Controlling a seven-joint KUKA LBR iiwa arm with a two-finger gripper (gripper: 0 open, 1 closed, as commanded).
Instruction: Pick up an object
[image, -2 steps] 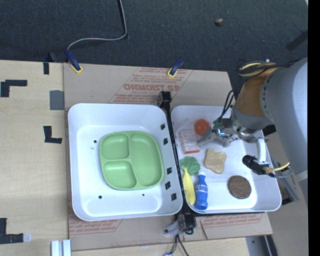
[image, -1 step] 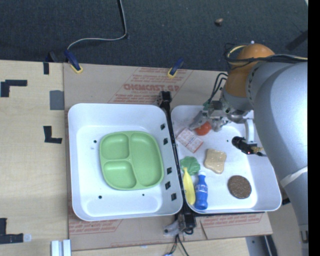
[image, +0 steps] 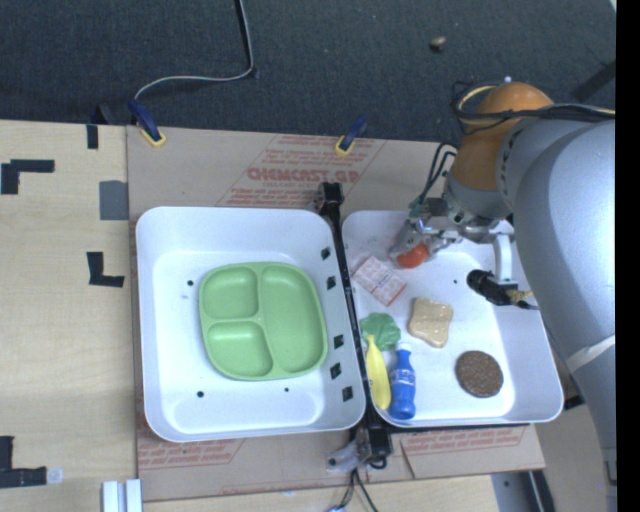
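Cardboard (image: 290, 172) reads "CHEMCAST".

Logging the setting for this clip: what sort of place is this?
Likely a robotics lab bench for pick tests: two white bins clipped on cardboard, toy food like a banana, and the arm's end effector over the right bin.

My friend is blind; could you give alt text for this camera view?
A grey arm's gripper sits at a red object in the right bin, among toy foods; the left bin holds a green tray.
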